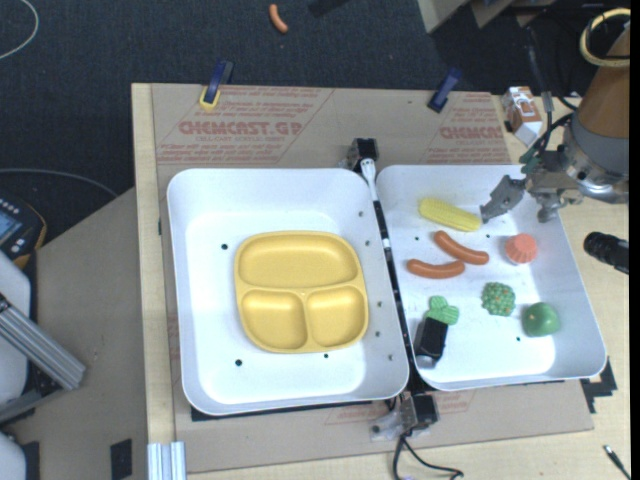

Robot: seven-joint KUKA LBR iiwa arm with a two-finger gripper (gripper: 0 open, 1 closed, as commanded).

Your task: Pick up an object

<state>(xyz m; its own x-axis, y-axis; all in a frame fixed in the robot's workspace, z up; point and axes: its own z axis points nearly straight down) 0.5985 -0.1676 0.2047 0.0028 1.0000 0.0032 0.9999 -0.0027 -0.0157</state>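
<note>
Approach step: end effector (522, 196) hovers open and empty over right bin (575, 353) beside the yellow corn (449, 214); you next need descent and closure on it.

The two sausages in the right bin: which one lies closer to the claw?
The upper sausage, just below the yellow corn. The other sausage lies lower and further left, farther from the claw.

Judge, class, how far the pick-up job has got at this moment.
Done: the claw has reached the right bin, above the far end. In hand: nothing shows between its fingers. Left: pick an item; the yellow corn, sausages and broccoli all lie on the bin floor.
</note>
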